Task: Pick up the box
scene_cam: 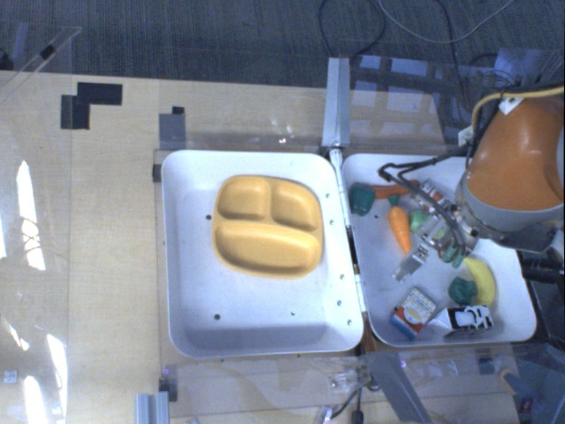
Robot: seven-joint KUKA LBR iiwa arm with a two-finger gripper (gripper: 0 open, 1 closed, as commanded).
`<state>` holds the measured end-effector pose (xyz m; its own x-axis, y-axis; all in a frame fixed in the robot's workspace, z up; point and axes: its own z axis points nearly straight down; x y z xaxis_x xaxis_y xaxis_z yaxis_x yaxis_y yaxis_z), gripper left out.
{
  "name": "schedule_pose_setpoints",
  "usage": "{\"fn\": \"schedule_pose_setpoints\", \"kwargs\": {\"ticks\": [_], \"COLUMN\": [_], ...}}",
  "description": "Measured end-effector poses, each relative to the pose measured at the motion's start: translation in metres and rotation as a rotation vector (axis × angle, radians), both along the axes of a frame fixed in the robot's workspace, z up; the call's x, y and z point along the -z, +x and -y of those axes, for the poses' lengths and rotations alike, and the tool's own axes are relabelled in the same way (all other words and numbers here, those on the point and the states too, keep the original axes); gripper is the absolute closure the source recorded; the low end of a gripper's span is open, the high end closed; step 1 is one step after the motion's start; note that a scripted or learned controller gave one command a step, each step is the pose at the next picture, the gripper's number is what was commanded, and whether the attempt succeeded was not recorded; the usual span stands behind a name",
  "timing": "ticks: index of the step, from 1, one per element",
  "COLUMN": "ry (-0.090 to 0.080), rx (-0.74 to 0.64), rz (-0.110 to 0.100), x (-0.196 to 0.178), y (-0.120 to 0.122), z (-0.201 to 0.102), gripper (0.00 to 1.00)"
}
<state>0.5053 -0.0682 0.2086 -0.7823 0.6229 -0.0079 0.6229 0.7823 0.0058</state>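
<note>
Lying near the front of the right bin (521, 325) — box (414, 311), untouched. Pincer (415, 261) hovers just above it beside a carrot (401, 229); open or closed, cannot tell.

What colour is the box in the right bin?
Mostly white with orange and blue, seen in the camera view: the box.

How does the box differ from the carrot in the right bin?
The box is squat and flat-sided with orange, white and blue print; the carrot is long, tapered and plain orange. The box lies near the bin's near edge; the carrot lies farther back, left of the gripper. Both rest in the right bin, ungripped.
</note>
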Motion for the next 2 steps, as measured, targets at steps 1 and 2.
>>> {"fn": "schedule_pose_setpoints", "kwargs": {"ticks": [1,2], "ry": [-0.004,-0.003], "rx": [-0.105,-0.103], "rz": [0.007,0.016], "x": [0.119,0.107], "y": [-0.013,-0.010], "z": [0.035,0.033], "gripper": [0.00,1.00]}}
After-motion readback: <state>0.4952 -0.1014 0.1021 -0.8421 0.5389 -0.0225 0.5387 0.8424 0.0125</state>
